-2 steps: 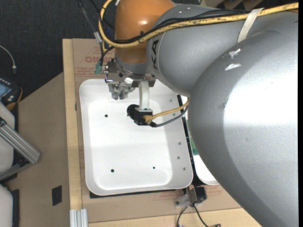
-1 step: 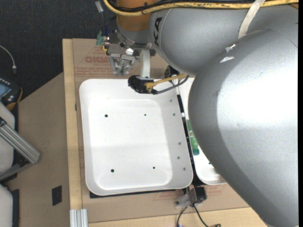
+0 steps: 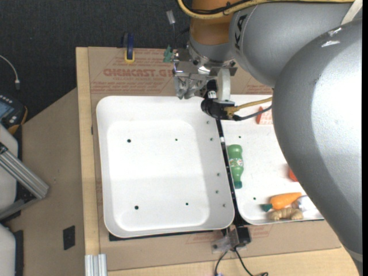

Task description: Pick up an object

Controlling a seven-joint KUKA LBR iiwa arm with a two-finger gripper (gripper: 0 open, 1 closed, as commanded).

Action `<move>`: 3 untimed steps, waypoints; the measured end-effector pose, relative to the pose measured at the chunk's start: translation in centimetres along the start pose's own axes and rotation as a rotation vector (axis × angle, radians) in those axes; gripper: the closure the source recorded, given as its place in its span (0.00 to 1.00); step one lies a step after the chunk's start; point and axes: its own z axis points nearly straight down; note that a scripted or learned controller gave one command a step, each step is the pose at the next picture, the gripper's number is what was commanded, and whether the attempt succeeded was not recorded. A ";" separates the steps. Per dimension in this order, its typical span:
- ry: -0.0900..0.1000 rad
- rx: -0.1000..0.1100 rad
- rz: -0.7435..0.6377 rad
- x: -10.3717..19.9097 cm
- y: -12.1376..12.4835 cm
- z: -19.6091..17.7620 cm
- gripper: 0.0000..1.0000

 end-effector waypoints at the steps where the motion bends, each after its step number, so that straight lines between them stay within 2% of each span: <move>1: 0.008 -0.020 -0.014 8.6 0.4 -14.5 1.00; 2: 0.001 -0.004 -0.007 8.1 0.4 -13.6 0.00; 3: 0.000 0.003 -0.008 9.0 -3.7 -10.6 0.00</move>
